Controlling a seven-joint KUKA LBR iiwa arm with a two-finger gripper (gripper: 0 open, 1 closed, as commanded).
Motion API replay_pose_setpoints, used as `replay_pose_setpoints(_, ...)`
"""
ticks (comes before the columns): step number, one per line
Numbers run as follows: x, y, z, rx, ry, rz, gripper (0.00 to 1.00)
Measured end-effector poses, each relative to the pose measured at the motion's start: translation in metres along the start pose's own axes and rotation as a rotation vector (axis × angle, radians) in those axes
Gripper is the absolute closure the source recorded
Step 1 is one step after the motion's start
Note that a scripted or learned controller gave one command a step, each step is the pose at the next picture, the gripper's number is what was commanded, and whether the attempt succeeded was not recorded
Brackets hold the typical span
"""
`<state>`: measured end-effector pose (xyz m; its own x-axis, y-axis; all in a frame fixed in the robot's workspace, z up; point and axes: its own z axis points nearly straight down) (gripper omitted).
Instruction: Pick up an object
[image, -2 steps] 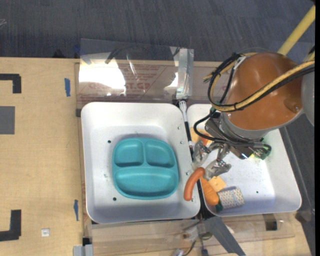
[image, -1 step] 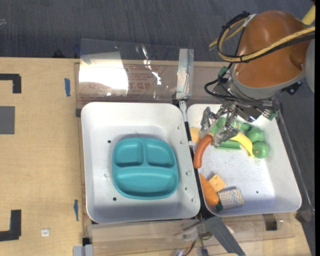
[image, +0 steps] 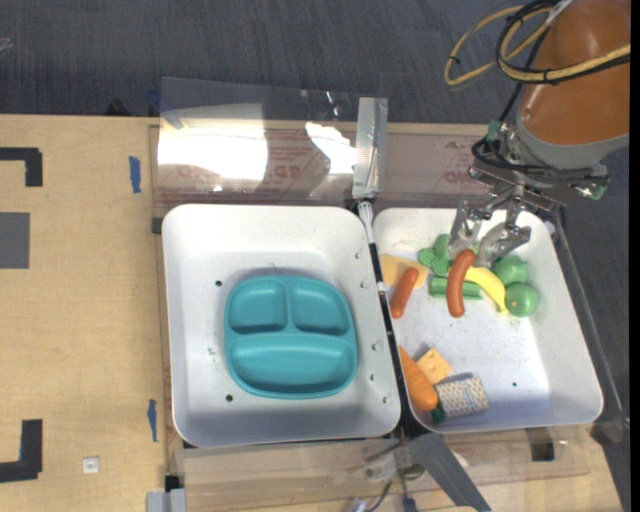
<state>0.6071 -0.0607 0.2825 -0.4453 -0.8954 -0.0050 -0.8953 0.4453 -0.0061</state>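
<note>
My gripper (image: 488, 240) hangs over the far part of the right bin (image: 560, 385), above a pile of toy food. Its two silvery fingers (image: 464, 234) stand apart, so it is open. A red sausage (image: 458, 284) lies just below and between them, its upper end close to the fingertips; nothing looks clamped. Beside the sausage lie a yellow banana (image: 489, 286), a green leafy piece (image: 437, 258) and two green round fruits (image: 521, 298).
An orange hot dog (image: 404, 291) and a yellow wedge (image: 394, 267) lie by the divider. An orange carrot (image: 420, 386), a cheese cracker (image: 433, 364) and a grey speckled block (image: 462, 395) sit at the near side. The left bin (image: 190, 250) holds a teal divided plate (image: 290, 333).
</note>
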Motion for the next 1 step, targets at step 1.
replay_pose_setpoints(1,-0.0060,0.0955,0.0119,-0.004,0.000,-0.049,1.00)
